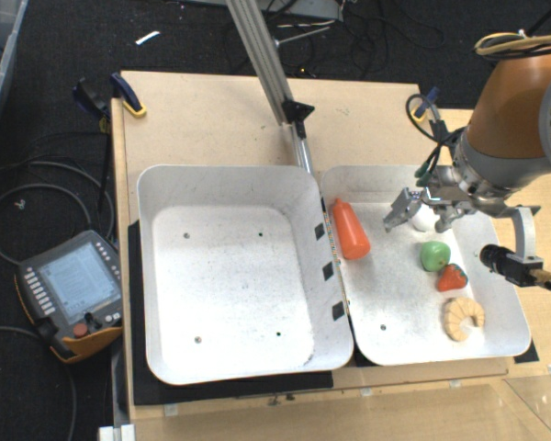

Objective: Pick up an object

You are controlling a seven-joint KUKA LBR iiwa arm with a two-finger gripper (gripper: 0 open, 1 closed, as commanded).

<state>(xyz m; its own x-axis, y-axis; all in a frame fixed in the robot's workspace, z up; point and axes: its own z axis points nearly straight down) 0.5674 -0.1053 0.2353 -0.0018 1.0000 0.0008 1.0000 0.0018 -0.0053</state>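
Over the right-hand bin, toward its two o'clock corner, the gripper hangs with its jaws spread apart and nothing between them, one grey finger reaching out to nine o'clock. From that spread I judge it is set to come down on something rather than carrying anything off.

At about five o'clock from the fingertips, just beside them, sits a green round object, the nearest candidate for the pick. Touching it at its five o'clock is a red strawberry-like piece, and farther along the same line lies a tan, lobed piece near the bin's front rim. An orange carrot-like piece lies at nine o'clock from the gripper, close against the wall shared with the left-hand bin.

Because the green and red pieces touch, a descent there could nudge both.
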